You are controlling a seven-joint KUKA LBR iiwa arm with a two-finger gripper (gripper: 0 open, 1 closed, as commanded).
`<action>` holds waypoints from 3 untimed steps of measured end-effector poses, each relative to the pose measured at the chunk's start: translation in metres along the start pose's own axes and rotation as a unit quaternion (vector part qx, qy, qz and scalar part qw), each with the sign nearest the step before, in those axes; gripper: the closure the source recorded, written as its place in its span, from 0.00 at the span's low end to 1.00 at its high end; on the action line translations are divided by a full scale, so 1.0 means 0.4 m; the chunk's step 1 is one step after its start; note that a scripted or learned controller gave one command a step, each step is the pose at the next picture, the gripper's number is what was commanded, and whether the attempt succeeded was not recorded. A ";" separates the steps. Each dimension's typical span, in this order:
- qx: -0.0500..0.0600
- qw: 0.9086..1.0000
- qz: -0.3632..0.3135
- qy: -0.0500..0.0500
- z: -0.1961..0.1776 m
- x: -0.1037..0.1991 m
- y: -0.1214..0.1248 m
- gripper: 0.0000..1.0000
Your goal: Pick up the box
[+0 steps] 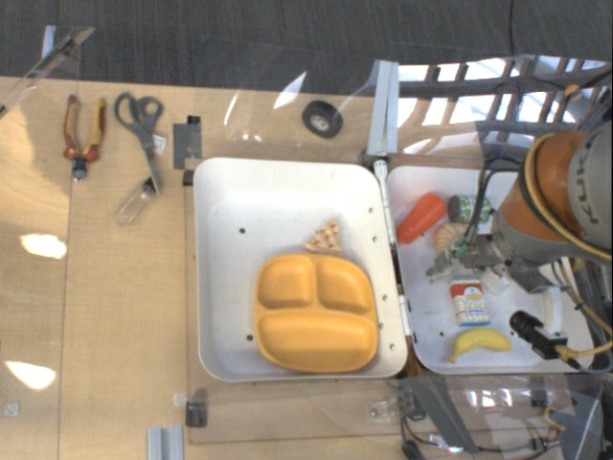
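The banana (480, 343) lies along the front edge of the right bin (421, 353), with the box (469, 304) just behind it, flat and free. The gripper (464, 253) hangs just behind the box, finger spacing not discernible. Risk: descent off-centre may nudge the box against the banana, or close on the neighbouring orange item (421, 218)

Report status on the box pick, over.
Gripper low in right bin, fingers unclear. Box flat on bin floor just below it, not held. Banana and orange carrot nearby, apart from box.
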State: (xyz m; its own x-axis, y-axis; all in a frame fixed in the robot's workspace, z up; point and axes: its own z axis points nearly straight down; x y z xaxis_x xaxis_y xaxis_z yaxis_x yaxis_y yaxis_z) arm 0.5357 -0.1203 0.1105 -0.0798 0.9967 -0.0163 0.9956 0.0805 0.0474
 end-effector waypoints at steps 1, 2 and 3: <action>0.015 0.999 -0.041 0.007 0.049 -0.012 -0.052 0.00; 0.010 0.999 -0.042 0.003 0.019 -0.018 -0.043 1.00; 0.010 0.999 -0.042 0.003 0.019 -0.018 -0.043 0.00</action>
State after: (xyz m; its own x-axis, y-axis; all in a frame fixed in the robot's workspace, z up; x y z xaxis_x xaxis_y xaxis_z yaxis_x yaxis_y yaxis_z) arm 0.5195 -0.1290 0.1020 -0.1631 0.9865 -0.0124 0.9862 0.1633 0.0262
